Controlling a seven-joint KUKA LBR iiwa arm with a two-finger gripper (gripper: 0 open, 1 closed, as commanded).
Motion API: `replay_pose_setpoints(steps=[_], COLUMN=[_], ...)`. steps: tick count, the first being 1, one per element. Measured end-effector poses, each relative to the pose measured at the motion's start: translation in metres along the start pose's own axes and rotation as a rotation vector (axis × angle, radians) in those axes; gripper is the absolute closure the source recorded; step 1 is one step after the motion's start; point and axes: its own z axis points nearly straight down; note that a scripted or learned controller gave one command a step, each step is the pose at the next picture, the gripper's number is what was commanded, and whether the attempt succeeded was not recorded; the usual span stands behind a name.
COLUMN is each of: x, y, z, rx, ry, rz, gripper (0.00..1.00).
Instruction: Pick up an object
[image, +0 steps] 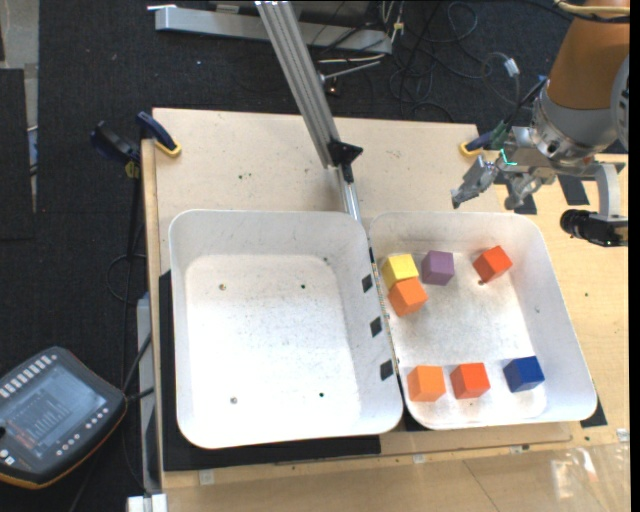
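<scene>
The right bin (560, 330) holds several small blocks. A yellow block (401, 267), an orange block (407, 295) and a purple block (437, 266) cluster at its back left. A red-orange block (491, 263) sits at the back right. Along the front edge lie an orange block (426, 382), a red-orange block (470, 380) and a blue block (523, 373). My gripper (495, 188) hangs above the bin's back rim, open, fingers spread with nothing between them. It is up and slightly right of the back red-orange block.
The left bin (200, 300) sits beside the right one. A slanted metal pole (305, 85) runs from the top down to the bins' junction. Clamps (155, 135) grip the bench's back corners. A teach pendant (50, 410) lies at the lower left.
</scene>
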Motion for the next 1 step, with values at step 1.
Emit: replay_pose_setpoints(steps=[1], x=[-0.0005], y=[-0.002], z=[0.0432], rx=[0.004], ry=[0.001], rz=[0.003], gripper=[0.0])
